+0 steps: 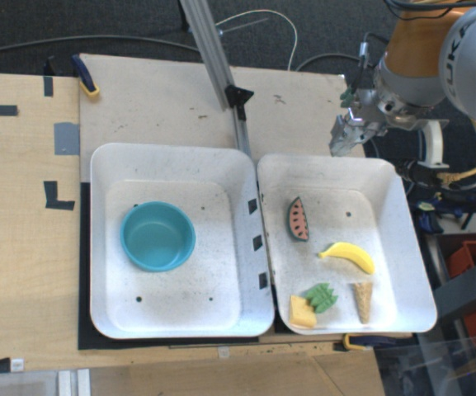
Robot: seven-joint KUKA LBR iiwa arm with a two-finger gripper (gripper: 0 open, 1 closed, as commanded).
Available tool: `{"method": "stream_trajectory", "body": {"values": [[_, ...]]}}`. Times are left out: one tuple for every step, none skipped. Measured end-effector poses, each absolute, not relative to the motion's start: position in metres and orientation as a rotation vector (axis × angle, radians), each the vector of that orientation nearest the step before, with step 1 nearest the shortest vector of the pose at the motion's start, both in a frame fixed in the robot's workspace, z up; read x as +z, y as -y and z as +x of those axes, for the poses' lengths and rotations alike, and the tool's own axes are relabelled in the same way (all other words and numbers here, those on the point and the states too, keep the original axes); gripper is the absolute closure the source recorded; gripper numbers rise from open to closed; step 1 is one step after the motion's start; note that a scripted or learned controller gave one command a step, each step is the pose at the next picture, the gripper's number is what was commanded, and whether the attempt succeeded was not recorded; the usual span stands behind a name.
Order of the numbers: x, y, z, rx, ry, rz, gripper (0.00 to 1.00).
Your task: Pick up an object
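Observation:
The right bin point(386, 180) holds a watermelon slice point(298, 219), a yellow banana point(349, 256), a green leafy piece point(322, 296), a yellow cheese wedge point(302, 313) and an ice-cream cone point(362, 300). A teal bowl point(158, 235) sits in the left bin point(110, 172). My gripper point(346, 136) hangs above the far edge of the right bin, near its back right corner, well away from the objects. Nothing shows between its fingers.
A grey metal pole point(209, 35) slants across the bench behind the bins, ending at a black clamp point(238, 97). Cables point(262, 19) run along the back. A blue and yellow clamp point(85, 76) lies at the back left.

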State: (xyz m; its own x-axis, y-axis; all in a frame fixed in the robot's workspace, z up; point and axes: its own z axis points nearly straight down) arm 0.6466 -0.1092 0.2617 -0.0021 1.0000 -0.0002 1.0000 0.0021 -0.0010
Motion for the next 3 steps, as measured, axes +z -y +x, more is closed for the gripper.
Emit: {"method": "stream_trajectory", "body": {"values": [[0.245, 0.059, 0.635, 0.003, 2.225, -2.213, 1.0], [0.232, 0.0, 0.629, 0.002, 2.227, -2.211, 1.0], [0.228, -0.056, 0.61, 0.002, 2.226, -2.211, 1.0]]}}
